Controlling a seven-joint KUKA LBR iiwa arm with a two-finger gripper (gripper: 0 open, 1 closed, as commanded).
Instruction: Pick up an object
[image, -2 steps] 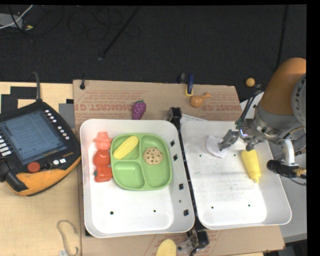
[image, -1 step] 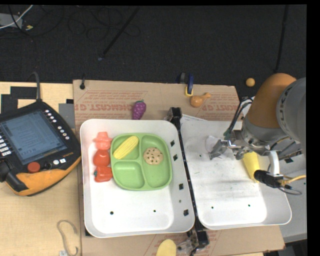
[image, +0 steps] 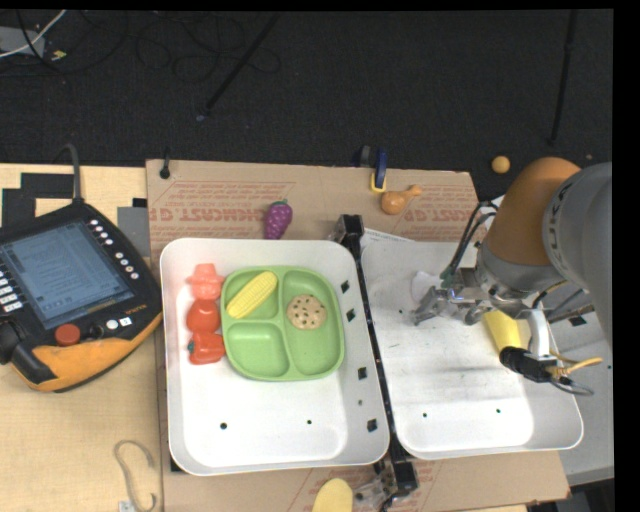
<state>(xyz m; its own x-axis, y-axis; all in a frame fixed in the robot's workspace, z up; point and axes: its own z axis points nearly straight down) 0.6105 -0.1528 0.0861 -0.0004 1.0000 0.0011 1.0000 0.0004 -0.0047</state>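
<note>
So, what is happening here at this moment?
A grey robot arm reaches from the right into the right bin; its gripper is low over the bin floor, near a yellow object. Whether it holds anything is unclear. In the left bin, a green plate carries a toy corn and a cookie, with a red figure beside it.

Overhead slanted view of both bins

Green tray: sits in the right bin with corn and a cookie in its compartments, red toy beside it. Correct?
Not quite. The camera view shows the green tray in the left bin, not the right one. The rest holds: corn and a cookie lie in separate upper compartments, and the red toy lies beside the tray.
</note>
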